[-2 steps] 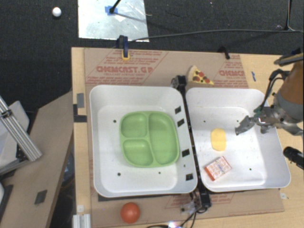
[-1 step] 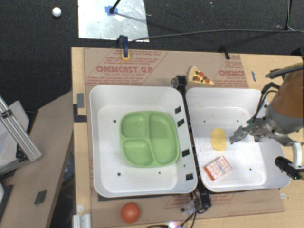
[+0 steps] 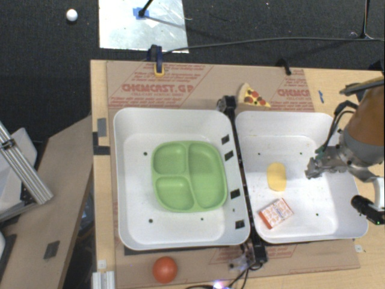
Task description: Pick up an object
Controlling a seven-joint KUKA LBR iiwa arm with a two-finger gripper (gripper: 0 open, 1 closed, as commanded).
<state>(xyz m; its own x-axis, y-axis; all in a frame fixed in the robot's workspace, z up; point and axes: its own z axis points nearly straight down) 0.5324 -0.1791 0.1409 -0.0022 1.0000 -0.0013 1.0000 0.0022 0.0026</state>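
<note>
Divided plate in left bin, box in right bin

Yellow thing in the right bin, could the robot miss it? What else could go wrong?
Maybe. The gripper sits beside the yellow piece, not over it, so it might close on nothing. The red and white packet lies flat and may slip. A push could slide the yellow piece toward the right bin wall.

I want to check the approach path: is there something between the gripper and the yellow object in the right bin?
No. In the camera view, only bare white bin floor lies between the gripper and the yellow object.
</note>
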